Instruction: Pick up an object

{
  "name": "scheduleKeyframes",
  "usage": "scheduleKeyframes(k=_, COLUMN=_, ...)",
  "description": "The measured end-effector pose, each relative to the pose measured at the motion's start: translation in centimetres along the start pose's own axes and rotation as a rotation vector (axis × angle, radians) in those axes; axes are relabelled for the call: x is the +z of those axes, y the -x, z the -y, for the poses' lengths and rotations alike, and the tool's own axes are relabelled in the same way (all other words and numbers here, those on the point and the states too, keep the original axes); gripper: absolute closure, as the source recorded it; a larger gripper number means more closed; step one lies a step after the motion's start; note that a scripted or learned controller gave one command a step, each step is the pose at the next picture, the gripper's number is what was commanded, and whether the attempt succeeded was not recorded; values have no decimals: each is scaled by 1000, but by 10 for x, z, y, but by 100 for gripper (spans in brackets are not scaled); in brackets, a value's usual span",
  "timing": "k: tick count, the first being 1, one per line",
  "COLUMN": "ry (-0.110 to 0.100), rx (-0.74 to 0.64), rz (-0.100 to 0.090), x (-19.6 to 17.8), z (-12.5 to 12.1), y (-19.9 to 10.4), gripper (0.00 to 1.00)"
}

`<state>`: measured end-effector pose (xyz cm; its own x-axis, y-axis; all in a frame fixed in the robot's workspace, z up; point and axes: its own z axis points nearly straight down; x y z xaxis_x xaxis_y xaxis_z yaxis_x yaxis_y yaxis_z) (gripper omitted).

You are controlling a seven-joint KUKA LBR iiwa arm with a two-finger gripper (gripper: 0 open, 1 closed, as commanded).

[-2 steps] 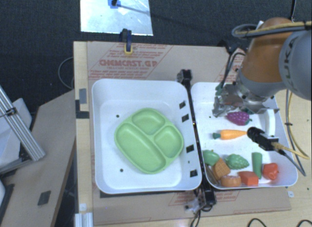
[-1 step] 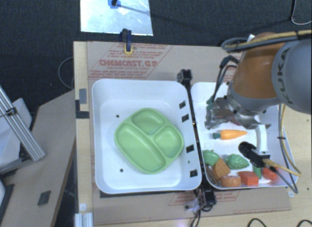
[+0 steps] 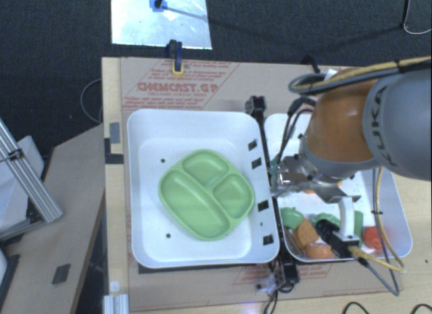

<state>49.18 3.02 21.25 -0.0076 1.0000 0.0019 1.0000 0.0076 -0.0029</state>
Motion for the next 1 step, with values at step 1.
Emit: scheduleKeyframes(k=1, ry=2, rx=2, rz=1, x=-2, z=4, y=-9, gripper=100)
